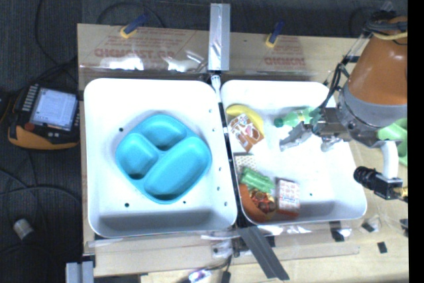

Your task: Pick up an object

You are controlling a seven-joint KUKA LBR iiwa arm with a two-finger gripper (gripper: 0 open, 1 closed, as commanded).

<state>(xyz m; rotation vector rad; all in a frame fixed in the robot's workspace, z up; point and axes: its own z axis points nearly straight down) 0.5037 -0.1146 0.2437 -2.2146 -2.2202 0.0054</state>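
My gripper [296, 134] hovering mid-right of frame over the right bin [331, 199], fingers spread and holding nothing, green object [289, 119] just above it, blue tray [163, 156] in left bin [106, 209].

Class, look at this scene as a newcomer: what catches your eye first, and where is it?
First, the bright blue divided tray lying in the left bin. Next, the arm's orange band at the right, its tool over the right bin, where small packets cluster along the left side.
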